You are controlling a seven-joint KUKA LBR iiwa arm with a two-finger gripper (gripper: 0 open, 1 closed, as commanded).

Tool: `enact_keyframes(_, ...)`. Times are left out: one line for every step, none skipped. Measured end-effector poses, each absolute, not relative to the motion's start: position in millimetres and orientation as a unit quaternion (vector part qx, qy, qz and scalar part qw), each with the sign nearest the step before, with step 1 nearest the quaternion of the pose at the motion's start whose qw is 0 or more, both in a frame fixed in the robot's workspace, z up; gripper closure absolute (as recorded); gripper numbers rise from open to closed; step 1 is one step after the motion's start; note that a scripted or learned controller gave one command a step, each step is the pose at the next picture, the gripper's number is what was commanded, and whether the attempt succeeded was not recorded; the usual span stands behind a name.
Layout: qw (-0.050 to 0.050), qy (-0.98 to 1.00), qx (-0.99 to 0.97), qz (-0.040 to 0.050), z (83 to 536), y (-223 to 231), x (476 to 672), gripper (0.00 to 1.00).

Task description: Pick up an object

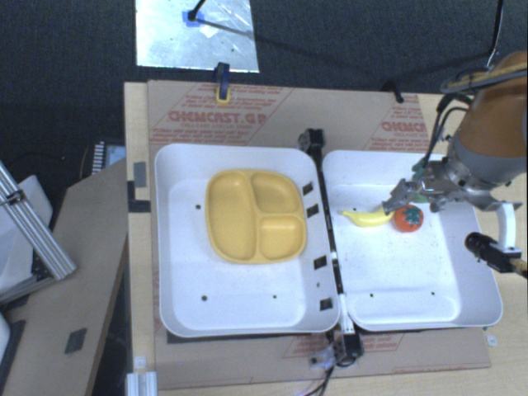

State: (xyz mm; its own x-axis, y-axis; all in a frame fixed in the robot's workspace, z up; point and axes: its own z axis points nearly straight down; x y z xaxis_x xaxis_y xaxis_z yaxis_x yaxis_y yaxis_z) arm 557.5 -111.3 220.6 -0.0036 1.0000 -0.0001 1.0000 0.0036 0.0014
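Two white bins sit side by side on the bench. The left bin [177,304] contains one yellow divided plate [254,215] with three compartments. The right bin [412,291] contains two objects: one banana [368,218] and one red tomato [407,218], close together. The gripper [404,196] is positioned directly above them; its opening state cannot be determined.
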Motion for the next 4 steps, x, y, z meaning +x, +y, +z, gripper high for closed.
enact_keyframes(-0.001,0.707,0.707,-0.0008,160,-110,551.2,0.00)
enact_keyframes(-0.001,0.707,0.707,-0.0005,117,-113,548.1,0.00)
enact_keyframes(-0.001,0.707,0.707,-0.0001,83,-112,548.5,0.00)
enact_keyframes(0.001,0.707,0.707,0.0006,95,-113,549.3,1.00)
